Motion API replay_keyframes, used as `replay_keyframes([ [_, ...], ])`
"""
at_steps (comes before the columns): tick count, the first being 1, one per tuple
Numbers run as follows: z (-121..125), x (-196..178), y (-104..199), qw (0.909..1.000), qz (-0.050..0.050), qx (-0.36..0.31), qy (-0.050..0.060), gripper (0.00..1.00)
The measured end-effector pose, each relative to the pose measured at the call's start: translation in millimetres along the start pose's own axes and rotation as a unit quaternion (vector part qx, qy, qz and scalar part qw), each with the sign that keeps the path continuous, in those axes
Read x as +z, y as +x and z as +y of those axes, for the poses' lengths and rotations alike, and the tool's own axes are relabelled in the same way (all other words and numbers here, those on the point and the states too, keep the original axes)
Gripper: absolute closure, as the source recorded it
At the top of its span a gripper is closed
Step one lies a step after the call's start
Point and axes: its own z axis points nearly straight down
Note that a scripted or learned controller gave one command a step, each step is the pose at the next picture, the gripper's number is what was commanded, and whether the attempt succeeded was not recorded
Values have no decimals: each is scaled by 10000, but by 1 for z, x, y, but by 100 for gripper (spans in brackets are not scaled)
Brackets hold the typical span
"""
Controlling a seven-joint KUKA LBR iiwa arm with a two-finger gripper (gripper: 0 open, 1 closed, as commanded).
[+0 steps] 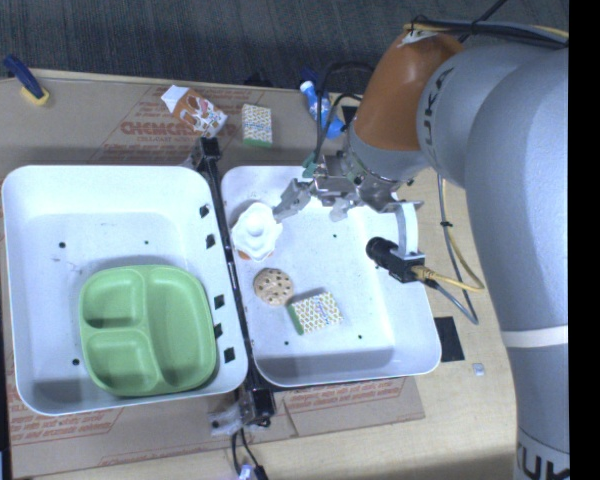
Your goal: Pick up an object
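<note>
1. Red print on the brown cardboard sheet (130, 128) under the bins reads partly as "CHEMCH…"; the rest is too blurred to read. Grey letters "KU" show on the arm's lower casing, cut off at the frame.
2. The right shallow white plastic bin (410, 338) is the landmark. Inside it, near its left wall, sits a white lumpy cup-like object (256, 228). Just below that lies a round tan speckled cookie-like disc (272, 286), and beside the disc, toward the bin's middle, a small green-and-white patterned rectangular packet (315, 313) lies tilted.
3. The bin's right half and lower floor are bare, leaving open room there.
4. Left of this bin, touching along a black clipped seam, the left white bin (30, 218) holds a green three-compartment plastic tray (145, 328).
5. Above the right bin, on the cardboard, lie a small green-patterned square packet (257, 124) and a crumpled orange-and-white wrapper (192, 110).
6. The grey arm with orange band reaches over the bin's upper edge; its gripper (305, 193) hangs just right of the white object, metal fingers spread apart, pinching nothing.
</note>
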Motion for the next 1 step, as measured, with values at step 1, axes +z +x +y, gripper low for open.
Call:
replay_keyframes([
  [1, -66, 3, 64, 10000, -3, -12, 4, 0],
])
